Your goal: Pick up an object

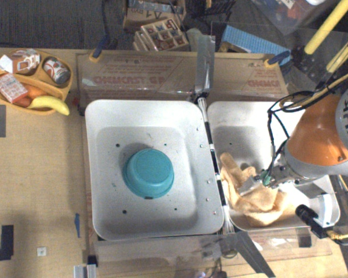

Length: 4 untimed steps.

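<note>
One fixed camera overhead, looking down at a slant, both white bins (104, 155) side by side in frame, bench (35, 184) around them, arm (321, 138) entering from right

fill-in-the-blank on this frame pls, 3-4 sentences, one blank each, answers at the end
1. The teal bowl sits upside down in the ____ bin.
2. The tan cloth lies in the ____ bin.
3. The gripper is down at the ____.
4. On the bench's far left corner, a tray holds a yellow ____.

Answers: left; right; cloth; banana
</note>
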Available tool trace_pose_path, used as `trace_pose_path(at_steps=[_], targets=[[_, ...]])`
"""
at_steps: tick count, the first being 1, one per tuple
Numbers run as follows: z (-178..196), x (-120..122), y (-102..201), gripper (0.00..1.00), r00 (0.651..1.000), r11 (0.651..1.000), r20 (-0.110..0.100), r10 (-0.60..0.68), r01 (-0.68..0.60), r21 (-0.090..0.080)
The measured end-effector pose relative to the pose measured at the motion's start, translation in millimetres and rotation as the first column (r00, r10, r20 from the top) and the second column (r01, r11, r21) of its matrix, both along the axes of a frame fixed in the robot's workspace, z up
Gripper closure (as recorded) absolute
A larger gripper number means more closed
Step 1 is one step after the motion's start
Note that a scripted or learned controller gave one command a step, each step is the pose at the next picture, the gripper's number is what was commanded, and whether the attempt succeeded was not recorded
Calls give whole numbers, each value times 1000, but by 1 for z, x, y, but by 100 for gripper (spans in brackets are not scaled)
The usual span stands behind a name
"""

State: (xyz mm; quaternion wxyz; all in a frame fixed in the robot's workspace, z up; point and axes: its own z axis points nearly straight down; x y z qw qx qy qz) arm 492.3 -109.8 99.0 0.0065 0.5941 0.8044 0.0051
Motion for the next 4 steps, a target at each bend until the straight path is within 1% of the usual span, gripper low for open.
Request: trace_pose_path(at_steps=[1, 2, 3, 4], targets=[[-9, 30, -1, 0, 990, 990, -6, -140, 140, 0], [0, 31, -2, 100, 990, 990, -1, -144, 144, 2], [0, 31, -2, 0, 990, 990, -2, -144, 144, 2], [-9, 9, 10, 0, 995, 995, 0, -97, 97, -2]])
